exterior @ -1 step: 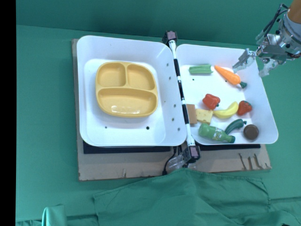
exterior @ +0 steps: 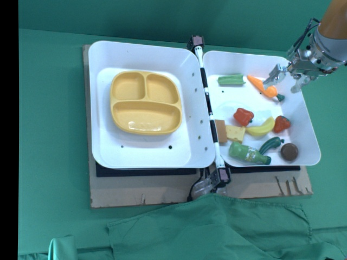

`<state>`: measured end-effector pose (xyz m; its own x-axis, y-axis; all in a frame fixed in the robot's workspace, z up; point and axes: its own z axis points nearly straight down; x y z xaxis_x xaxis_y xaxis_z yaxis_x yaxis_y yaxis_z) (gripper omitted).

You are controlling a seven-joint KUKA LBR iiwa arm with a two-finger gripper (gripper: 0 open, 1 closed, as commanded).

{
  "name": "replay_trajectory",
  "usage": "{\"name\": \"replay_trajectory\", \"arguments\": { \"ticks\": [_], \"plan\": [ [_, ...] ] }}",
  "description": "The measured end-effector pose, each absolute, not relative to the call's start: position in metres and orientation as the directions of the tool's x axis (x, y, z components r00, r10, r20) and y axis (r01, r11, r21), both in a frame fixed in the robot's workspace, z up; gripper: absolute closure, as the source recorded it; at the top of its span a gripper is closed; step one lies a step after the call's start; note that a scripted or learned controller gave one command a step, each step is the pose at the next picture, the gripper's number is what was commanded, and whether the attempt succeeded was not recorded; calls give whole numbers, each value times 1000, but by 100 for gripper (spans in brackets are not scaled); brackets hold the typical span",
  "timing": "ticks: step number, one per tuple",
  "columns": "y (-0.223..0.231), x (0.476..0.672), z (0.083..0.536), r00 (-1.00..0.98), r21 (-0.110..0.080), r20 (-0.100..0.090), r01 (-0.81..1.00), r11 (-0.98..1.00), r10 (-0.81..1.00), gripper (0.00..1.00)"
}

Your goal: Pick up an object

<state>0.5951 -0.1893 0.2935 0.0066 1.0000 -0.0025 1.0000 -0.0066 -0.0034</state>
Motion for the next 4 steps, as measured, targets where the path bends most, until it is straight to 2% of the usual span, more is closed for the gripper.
{"name": "replay_trajectory", "arguments": {
  "ticks": [1, 2, 3, 4],
  "plan": [
    [-187, 582, 191, 5, -7, 0, 1000, -5, 1000, 0],
    [-187, 668, 183, -1, 11, -5, 1000, 1, 1000, 0],
    [-187, 666, 184, 2, 12, -5, 1000, -2, 1000, 0],
    [-187, 674, 184, 2, 8, -4, 1000, -2, 1000, 0]
  ]
}}
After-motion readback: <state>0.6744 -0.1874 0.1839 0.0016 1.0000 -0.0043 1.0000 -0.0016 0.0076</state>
